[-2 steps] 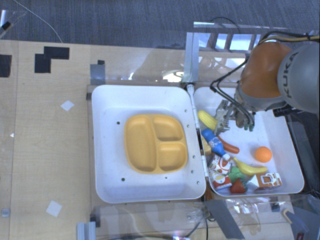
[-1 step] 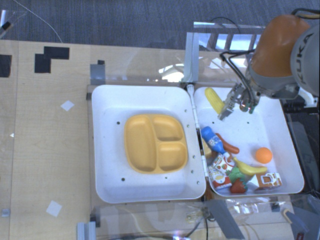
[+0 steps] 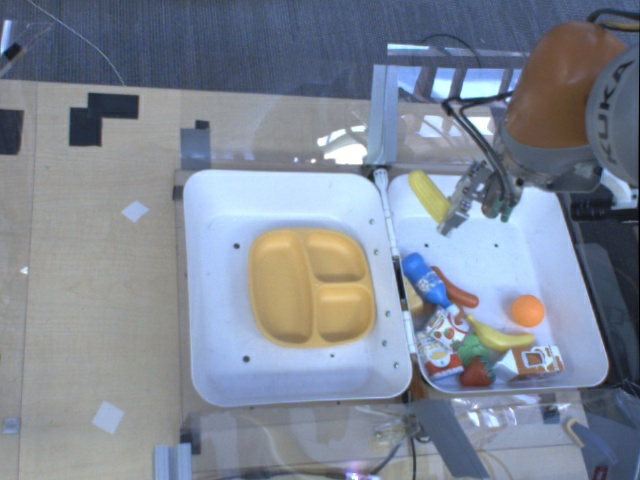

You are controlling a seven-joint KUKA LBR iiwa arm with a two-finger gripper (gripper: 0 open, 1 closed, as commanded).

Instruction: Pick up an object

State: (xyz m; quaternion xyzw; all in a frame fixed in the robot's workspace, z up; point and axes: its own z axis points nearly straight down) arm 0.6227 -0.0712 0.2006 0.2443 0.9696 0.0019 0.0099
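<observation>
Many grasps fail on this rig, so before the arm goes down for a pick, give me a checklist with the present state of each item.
1. Gripper free of any object: ok, nothing shows between its fingers.
2. Gripper over the right bin: ok, it hangs above the bin's upper part.
3. A target close by: ok, the corn lies just left of the gripper, apart from the other toys.
4. Fingers wide enough for the corn: cannot tell from this slant.
5. Other targets isolated: not ok, the bottle, banana and cartons crowd the bin's lower part; only the orange lies a little apart.
6. Yellow tray in the left bin out of the way: ok.
</observation>
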